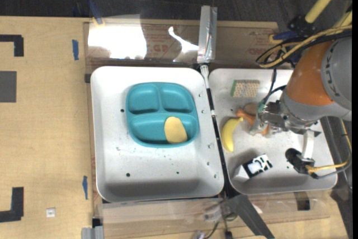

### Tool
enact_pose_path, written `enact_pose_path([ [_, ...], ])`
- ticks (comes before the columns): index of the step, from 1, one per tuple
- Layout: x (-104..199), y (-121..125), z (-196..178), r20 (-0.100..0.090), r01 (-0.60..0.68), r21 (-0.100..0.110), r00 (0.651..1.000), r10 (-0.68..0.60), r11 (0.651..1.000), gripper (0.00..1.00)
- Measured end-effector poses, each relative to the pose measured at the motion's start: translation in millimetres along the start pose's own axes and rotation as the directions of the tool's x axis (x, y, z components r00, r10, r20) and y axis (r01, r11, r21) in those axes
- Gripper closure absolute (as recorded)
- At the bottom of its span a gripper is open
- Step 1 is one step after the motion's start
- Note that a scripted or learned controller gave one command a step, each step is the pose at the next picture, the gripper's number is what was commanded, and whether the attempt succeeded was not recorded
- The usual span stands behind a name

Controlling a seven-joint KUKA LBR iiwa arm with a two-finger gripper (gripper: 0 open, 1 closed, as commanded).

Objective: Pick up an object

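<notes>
Two white bins on a bench, arm lowered into the right-hand one.

Left bin (106,137): shallow, smooth white plastic with rounded corners and dark specks, holding a teal tray (162,113) of glossy plastic split into three compartments; a yellow oval piece (175,130), matte and lemon-like, lies in the tray's lower compartment. Right bin (279,176): same make, holding a curved yellow banana (229,134) near its left wall, a small orange item (244,116) just beside the banana's upper end, a tan dotted sponge-like rectangle (246,88) near the top, and a black-and-white block (257,165) towards the bottom. Arm (330,78): grey, orange band, entering from the right and bent downward; gripper (264,123) low over the bin just right of the banana and orange item. Whether it is parted or closed cannot be told; no item visibly between its tips.
</notes>
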State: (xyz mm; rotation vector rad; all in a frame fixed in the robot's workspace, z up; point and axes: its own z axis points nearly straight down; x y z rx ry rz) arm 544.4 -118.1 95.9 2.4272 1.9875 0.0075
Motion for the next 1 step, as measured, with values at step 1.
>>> enact_pose_path([
  [1,60.2,35.4,-88.6,0.0,-0.124,0.005,0.992,0.124,0.992,1.0],
])
